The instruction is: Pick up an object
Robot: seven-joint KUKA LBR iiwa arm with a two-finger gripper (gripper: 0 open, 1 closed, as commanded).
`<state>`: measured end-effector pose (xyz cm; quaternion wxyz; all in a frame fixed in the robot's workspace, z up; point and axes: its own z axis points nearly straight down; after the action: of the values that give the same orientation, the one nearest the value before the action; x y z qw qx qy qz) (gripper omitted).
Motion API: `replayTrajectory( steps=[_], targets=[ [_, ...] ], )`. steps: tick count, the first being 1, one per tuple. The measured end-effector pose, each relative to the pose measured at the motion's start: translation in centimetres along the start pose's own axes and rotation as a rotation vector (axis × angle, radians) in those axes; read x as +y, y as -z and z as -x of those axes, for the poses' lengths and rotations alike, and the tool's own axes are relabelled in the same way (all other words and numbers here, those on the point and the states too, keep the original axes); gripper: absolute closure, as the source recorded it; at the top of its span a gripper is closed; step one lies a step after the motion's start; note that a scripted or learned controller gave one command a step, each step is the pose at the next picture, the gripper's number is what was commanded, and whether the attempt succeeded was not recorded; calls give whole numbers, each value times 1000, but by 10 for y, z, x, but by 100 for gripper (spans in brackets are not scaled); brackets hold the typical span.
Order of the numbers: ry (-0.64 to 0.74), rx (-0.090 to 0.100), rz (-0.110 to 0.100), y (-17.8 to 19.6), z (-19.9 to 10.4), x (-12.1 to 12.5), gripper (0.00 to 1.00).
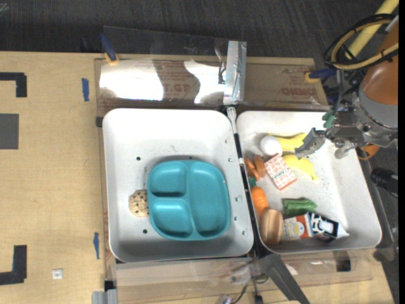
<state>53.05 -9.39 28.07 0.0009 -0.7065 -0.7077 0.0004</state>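
Gripper (314, 142) over right bin (354, 189); banana (295, 145) just left, touching fingertip; grip state unclear

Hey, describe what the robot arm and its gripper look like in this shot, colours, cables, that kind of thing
The arm comes in from the right edge: a rounded grey body with an orange band above the wrist. Black cables loop around its upper part, alongside a yellow hose or padded segment near the top corner. The gripper is a grey metal assembly with small dark fittings, ending in slim jaws over the right bin.

floor (190, 5): dark grey carpet | bench (44, 170): pale wood, black markings
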Motion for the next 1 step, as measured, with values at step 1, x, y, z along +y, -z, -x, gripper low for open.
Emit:
replayTrajectory(
  steps=[1],
  targets=[
    [-52,1,-8,-139,27,41,0]
  ],
)
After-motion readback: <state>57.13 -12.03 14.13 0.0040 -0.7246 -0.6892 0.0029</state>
